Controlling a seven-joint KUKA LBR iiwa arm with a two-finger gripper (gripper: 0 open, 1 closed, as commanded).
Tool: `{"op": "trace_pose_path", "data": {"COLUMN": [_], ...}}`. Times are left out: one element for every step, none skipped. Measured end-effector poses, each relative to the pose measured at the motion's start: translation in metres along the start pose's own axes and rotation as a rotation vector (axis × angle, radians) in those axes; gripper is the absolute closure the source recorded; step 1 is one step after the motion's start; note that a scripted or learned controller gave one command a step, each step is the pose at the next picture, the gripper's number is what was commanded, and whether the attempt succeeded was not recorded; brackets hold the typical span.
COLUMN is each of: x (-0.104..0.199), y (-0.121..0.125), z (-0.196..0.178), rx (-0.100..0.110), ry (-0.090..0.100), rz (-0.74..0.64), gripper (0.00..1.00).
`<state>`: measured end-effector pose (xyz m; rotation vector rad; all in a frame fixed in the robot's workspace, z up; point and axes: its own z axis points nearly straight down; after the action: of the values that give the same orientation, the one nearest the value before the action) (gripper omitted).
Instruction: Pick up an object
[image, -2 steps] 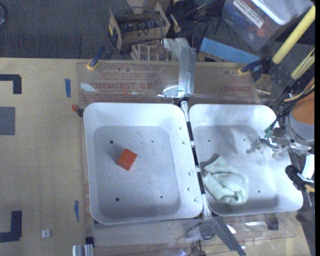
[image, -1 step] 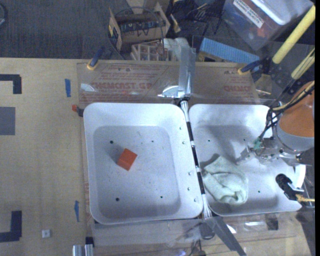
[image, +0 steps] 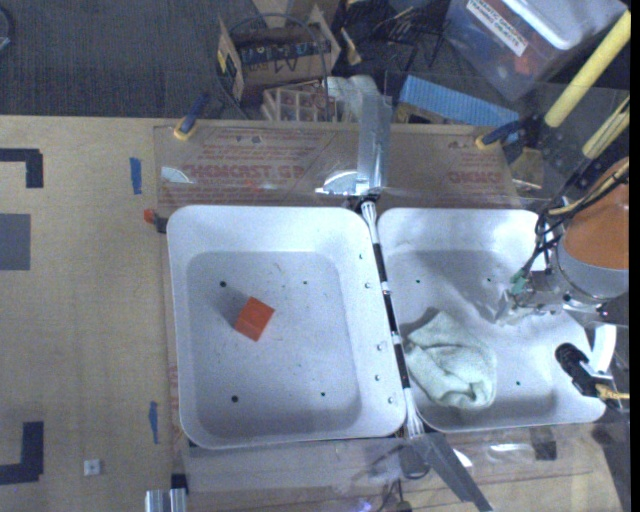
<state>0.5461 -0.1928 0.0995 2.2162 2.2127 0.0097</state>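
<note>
A small orange-red cube (image: 254, 318) lies in the left bin (image: 200, 400), left of its middle. A crumpled pale cloth (image: 452, 360) sits in the right bin (image: 440, 240), against its near-left side. The arm, with its orange band (image: 600, 238), comes in from the right over the right bin's right side. My gripper (image: 518, 298) hangs low there, to the upper right of the cloth and apart from it. Nothing shows in its grasp.
The two bins meet at a raised rim (image: 385, 310) down the middle. A cardboard sheet (image: 250, 170) and a metal bracket (image: 372, 150) lie behind the bins. The wooden bench (image: 80, 330) stretches to the left, with blue tape marks.
</note>
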Motion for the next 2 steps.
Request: {"op": "trace_pose_path", "data": {"x": [0.088, 0.145], "y": [-0.029, 0.025], "z": [0.009, -0.085], "rx": [0.0, 0.011], "ry": [0.001, 0.001], "rz": [-0.021, 0.178], "gripper": [1.0, 1.0]}}
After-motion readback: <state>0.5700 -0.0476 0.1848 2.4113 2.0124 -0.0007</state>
